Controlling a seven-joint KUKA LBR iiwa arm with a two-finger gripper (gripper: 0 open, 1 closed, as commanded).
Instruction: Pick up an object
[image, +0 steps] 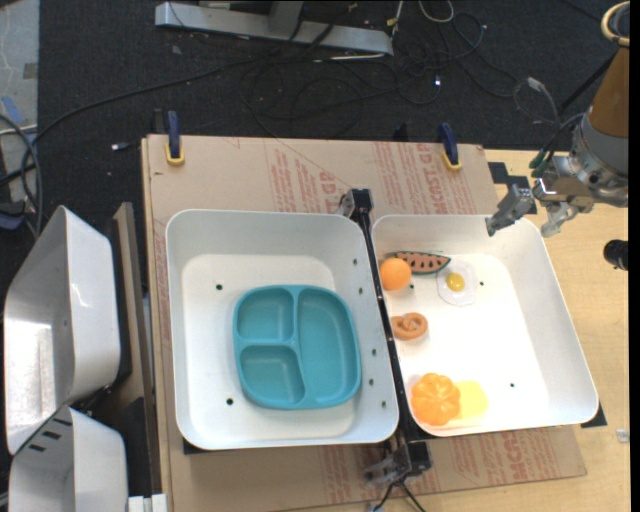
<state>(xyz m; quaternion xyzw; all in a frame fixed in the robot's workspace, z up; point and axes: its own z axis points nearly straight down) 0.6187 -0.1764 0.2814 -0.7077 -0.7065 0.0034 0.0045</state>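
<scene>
Lying well apart from fingers (528, 215): orange ball (395, 273).

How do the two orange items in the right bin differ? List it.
The small orange ball is plain, round and lies near the watermelon slice; the big orange fruit is larger, ribbed and lies at the bin's near edge. Both are orange and lie along the bin's left side.

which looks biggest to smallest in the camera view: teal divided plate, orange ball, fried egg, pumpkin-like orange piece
1. teal divided plate, by far the largest
2. pumpkin-like orange piece
3. fried egg and orange ball: these look about alike, so I would not rank one over the other.
</scene>
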